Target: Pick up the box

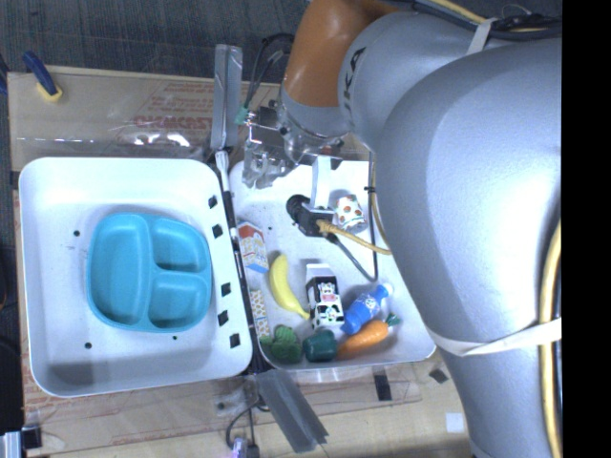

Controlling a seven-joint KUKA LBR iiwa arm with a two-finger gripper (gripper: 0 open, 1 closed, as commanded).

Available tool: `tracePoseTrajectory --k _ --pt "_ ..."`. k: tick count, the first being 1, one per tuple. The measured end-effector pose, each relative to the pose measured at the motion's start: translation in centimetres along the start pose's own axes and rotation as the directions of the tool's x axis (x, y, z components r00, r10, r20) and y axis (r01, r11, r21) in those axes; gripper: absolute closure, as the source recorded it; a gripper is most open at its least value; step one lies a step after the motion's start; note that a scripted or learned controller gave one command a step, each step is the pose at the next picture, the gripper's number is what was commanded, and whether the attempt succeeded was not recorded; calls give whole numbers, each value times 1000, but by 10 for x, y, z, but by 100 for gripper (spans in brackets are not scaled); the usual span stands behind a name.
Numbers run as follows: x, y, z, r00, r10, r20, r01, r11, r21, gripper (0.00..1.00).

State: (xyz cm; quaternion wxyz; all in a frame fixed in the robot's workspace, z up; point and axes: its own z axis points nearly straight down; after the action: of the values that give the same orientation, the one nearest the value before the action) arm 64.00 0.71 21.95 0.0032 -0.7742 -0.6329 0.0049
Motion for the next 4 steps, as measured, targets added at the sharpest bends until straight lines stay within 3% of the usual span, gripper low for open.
tracePoseTrajectory --k 2,3,4 --pt "3 0 -19 1000 -18 2 18 1000 0 100" --pt "125 -106 34 1000 5 -1 -5 1000 -5 100" --pt "102 -97 116 1000 -22 -4 22 1000 -12 100"
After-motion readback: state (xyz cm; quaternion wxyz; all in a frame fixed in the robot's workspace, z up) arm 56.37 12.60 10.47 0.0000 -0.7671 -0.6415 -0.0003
